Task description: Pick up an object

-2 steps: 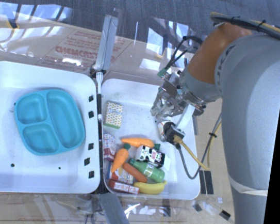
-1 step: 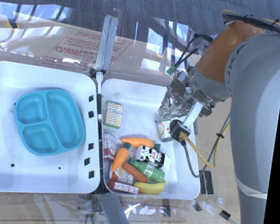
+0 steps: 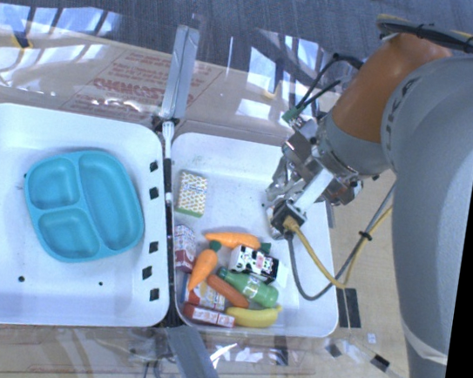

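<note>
Gripper (image 3: 280,210) over bare back part of right bin (image 3: 251,147); how wide open, and any hold, not possible to tell. Carrot (image 3: 203,268), banana (image 3: 254,317) and checked box (image 3: 191,193) lying in same bin, apart from gripper.

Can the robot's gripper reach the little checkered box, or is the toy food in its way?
Probably yes. The checkered box lies alone on bare floor of the bin, apart from the food pile, nothing on top. The gripper hangs over that same bin, open floor between them.
</note>
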`<state>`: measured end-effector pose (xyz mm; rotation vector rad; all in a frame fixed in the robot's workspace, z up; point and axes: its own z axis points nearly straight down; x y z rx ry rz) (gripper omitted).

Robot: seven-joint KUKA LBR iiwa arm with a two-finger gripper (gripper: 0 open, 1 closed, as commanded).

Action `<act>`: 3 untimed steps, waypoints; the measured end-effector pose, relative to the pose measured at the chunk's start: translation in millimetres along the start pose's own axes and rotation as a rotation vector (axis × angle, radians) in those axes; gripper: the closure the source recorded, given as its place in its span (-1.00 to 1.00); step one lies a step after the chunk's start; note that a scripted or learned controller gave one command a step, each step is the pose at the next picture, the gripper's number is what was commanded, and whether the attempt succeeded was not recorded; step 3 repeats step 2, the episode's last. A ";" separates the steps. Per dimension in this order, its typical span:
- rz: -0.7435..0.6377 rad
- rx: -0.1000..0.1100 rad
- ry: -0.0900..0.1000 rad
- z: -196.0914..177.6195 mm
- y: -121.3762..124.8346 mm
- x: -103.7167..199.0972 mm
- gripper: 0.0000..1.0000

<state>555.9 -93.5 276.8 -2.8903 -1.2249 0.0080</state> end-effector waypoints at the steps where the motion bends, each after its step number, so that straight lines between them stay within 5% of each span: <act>1: 0.000 0.001 0.000 0.2 -0.2 0.1 -1.00; 2: -0.038 0.004 -0.002 66.6 21.4 -55.3 -1.00; 3: -0.038 0.004 -0.002 66.6 21.4 -55.3 -1.00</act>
